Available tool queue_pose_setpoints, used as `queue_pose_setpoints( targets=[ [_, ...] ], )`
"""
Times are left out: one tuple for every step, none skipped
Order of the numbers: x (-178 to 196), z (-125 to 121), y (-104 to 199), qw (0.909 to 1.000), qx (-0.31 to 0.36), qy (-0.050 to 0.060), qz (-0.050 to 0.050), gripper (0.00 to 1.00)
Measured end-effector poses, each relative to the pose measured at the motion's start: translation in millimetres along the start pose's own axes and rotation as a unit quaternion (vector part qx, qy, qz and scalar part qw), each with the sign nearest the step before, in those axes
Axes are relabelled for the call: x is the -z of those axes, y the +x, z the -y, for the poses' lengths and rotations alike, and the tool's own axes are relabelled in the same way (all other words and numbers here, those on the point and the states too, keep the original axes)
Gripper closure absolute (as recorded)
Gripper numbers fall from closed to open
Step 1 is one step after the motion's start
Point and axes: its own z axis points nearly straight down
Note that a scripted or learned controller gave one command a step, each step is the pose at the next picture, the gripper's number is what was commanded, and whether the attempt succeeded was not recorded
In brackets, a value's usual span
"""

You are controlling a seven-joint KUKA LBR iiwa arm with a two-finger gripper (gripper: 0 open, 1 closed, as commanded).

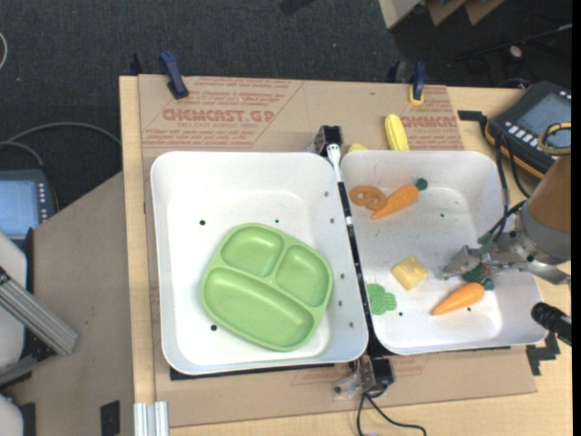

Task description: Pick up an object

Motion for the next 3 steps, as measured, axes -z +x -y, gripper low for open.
queue_pose_setpoints(
  targets=[
    [10.1, -0.5, -3.0, 1.0, -0.001, -0.001, 0.004, 1.0],
    [82.5, -50.9, 74.9, 1.0, 0.003, -0.006, 0.005, 1.0],
    [123.2, -50.7, 139.1, 1.0, 0.001, -0.004, 0.005, 1.0]
  ],
)
